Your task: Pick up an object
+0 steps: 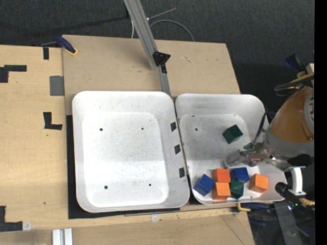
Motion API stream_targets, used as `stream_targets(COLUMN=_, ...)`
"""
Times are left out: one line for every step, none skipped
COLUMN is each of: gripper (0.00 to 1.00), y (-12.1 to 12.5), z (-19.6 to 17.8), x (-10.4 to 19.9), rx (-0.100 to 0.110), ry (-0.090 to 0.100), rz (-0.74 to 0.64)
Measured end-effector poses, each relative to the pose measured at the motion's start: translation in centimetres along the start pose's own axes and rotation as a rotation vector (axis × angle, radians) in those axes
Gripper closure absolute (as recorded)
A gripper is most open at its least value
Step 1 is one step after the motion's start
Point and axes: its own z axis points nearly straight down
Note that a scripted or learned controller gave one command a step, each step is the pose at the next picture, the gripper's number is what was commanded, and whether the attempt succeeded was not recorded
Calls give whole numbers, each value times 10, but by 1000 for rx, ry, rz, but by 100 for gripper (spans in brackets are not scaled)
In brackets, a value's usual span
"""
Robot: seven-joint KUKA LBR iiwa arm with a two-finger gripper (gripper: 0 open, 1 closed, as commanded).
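Gripper (239,157) hangs in the right bin (204,103), fingers slightly parted, holding nothing. Green cube (233,133) at its 11 o'clock: likely light, rigid; pinch opposite flat faces.

- Even, moderately bright overhead light fell on the two shallow white plastic bins (125,102), without harsh glare.
- Shadows stayed soft and short.
- The picture was slightly grainy and soft; the surrounding floor looked dim.
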Motion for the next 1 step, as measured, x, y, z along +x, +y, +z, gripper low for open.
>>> stream_targets(gripper=100, y=0, z=-12, x=1, rx=0, ry=2, rz=-1)
